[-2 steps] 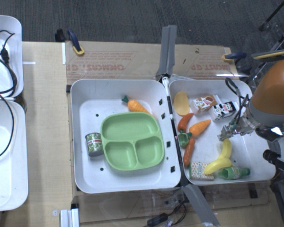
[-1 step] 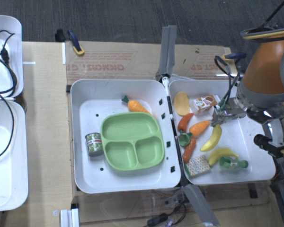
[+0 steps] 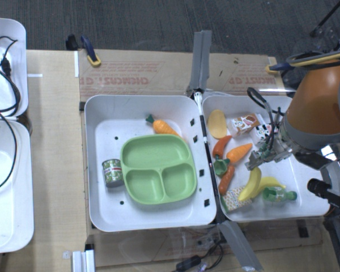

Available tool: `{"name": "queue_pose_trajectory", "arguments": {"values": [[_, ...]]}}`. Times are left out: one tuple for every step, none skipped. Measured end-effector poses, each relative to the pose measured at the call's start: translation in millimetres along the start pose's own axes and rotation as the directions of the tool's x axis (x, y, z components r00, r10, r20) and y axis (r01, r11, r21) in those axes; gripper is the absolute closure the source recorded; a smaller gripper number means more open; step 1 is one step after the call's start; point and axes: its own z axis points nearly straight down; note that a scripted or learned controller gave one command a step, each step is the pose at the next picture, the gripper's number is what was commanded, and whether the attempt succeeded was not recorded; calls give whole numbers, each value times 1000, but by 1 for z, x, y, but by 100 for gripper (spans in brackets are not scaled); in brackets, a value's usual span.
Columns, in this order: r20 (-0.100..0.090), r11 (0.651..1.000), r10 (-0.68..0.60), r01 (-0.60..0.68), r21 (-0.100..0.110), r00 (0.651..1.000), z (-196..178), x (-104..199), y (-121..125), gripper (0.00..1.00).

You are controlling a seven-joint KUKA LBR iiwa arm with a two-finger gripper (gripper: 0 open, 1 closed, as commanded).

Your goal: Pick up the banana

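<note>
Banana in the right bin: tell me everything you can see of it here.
The banana is yellow, smooth and curved, probably a plastic toy, lying flat on the floor of the right bin. One end points up toward the gripper, which sits just above it; contact is unclear. A second yellow piece branches off to its right. Its lower end meets a speckled packet, and a green bottle lies beside it.

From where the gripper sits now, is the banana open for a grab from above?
Probably yes. The gripper hangs just above the banana in the right bin, and nothing lies on top of the fruit. A green bottle and a carrot crowd its sides.
</note>
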Motion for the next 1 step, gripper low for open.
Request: {"name": "queue_pose_trajectory", "arguments": {"values": [[1,1000,30,-30,-3,1000,-4,-17,-27,100]]}}
